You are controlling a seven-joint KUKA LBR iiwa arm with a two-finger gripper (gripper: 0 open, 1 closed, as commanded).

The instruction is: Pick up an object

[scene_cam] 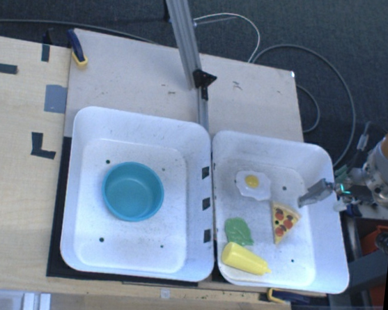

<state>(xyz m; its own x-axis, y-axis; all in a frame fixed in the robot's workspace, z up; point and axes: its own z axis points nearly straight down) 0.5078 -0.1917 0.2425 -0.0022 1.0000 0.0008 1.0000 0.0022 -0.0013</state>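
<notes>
The right bin (pixel 320 154) holds a toy fried egg (pixel 253 184), a pizza slice (pixel 283 221), a green leafy piece (pixel 239 230) and a yellow cone-shaped piece (pixel 244 259). My gripper (pixel 313 194) hangs over the right side of this bin, just above and right of the pizza slice and about 90 px right of the egg. It touches none of them. The arm's wrist (pixel 377 182) reaches in from the right edge.
A blue bowl (pixel 133 191) sits in the left bin (pixel 86 120). A slanted metal pole (pixel 188 34) comes down to the gap between the bins. Cables (pixel 331 69) loop behind the bench. A yellow-tipped clamp (pixel 77 49) sits at the back left.
</notes>
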